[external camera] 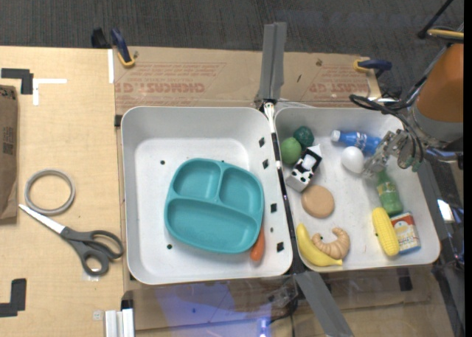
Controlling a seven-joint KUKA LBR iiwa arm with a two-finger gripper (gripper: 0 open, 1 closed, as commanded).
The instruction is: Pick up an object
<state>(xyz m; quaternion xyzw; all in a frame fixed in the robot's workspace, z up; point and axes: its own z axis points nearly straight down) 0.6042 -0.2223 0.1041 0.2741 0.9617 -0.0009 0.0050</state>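
Tool at right bin's upper right, finger state can't tell, hovering over green bottle beside white egg and blue-capped bottle.

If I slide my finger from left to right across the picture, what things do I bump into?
Tape roll → scissors → teal plate → carrot → cow toy → white egg → corn → gripper.
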